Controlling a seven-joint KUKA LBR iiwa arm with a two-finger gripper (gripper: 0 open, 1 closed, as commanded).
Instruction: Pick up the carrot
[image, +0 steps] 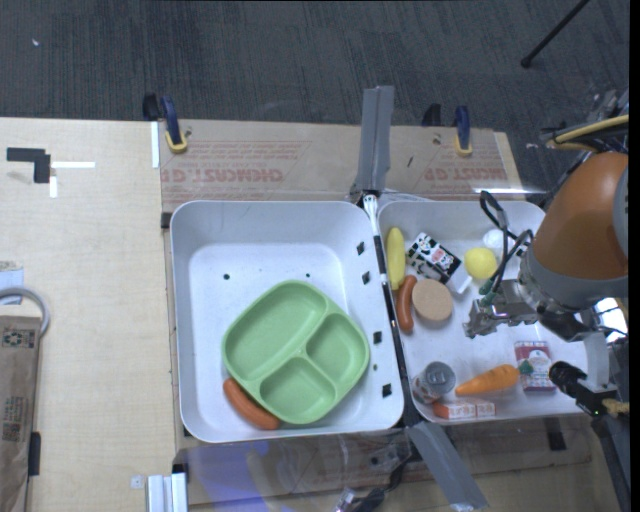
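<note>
carrot (489, 380): lies on its side in the right bin (455, 212), near the front wall, between a small round can (436, 378) and a red-and-white carton (534, 365).
gripper (484, 318): hangs over the right bin behind the carrot, apart from it, beside a tan disc (433, 300).
jaws: too small and cluttered to read, possibly parted; cannot tell.
left bin (190, 300): holds a green divided plate (296, 351) with a sausage (250, 404) at its front edge.
</note>
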